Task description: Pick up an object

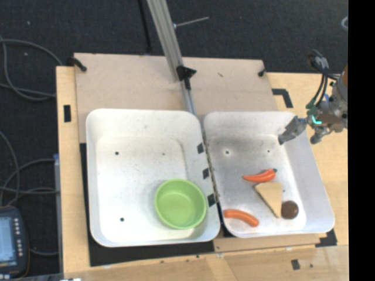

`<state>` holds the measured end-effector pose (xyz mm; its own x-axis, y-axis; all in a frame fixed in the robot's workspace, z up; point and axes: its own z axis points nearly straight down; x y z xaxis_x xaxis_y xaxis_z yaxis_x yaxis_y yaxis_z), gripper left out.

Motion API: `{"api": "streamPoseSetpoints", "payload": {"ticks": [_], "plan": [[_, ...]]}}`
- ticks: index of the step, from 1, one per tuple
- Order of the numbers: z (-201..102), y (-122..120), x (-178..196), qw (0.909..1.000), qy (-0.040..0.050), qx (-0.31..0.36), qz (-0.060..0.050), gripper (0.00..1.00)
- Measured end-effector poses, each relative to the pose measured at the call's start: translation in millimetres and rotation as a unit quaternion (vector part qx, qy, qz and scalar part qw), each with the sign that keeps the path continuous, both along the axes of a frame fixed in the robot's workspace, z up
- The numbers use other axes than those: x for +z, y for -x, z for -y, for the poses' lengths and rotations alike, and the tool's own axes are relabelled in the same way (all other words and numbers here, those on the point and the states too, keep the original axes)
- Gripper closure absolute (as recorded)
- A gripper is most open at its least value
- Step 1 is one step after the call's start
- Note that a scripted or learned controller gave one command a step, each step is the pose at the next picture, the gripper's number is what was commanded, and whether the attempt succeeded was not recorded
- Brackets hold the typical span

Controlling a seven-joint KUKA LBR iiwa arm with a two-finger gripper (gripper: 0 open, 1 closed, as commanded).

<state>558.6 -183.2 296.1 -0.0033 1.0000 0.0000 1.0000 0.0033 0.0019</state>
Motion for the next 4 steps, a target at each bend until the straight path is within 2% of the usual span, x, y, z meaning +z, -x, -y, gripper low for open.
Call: {"api": "streamPoseSetpoints", "payload": {"ticks": [1, 2, 3, 4], "plan": [[4, -7, -46, 1.0000, 0.0010, -0.002, -0.002, 0.00], [8, -7, -89, 1.0000, 0.0011, -0.002, -0.003, 0.00], [15, 0, -149, 1.0000, 0.0007, -0.002, -0.004, 0.00], [15, -3, -134, 1.0000, 0.0007, -0.004, 0.001, 1.00]]}}
